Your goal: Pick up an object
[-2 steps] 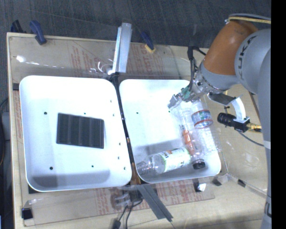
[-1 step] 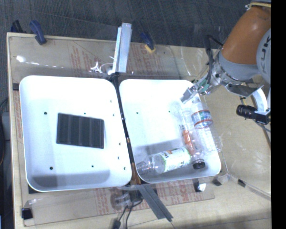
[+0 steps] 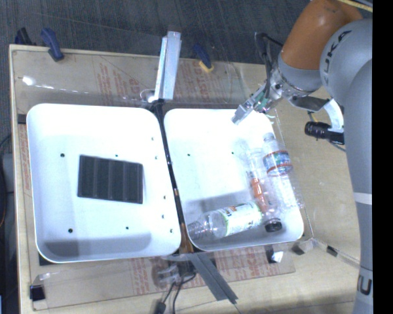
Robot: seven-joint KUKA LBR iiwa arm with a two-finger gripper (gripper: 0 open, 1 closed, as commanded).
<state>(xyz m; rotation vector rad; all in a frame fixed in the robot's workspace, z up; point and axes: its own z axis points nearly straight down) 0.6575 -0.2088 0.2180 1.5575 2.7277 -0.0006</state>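
Note:
The right bin point(image 3: 203, 156) holds three clear plastic bottles. One with a green and white label point(image 3: 232, 220) lies on its side along the front wall. Another with a red and blue label point(image 3: 279, 169) lies by the right wall. A third bottle point(image 3: 257, 183), with orange inside, lies between them. A small dark cap point(image 3: 272, 226) rests in the front right corner. My gripper point(image 3: 247, 110) hangs over the bin's back right corner, above and behind the bottles, touching none of them. Nothing is visibly held in it.
The left bin point(image 3: 36, 175) holds a flat dark ribbed rectangle point(image 3: 110, 178) at its middle. A metal bar point(image 3: 168, 67) stands behind the seam between the bins. Blue clamps point(image 3: 52, 44) point(image 3: 203, 56) grip the bench's back edge. The arm point(image 3: 340, 51) fills the upper right.

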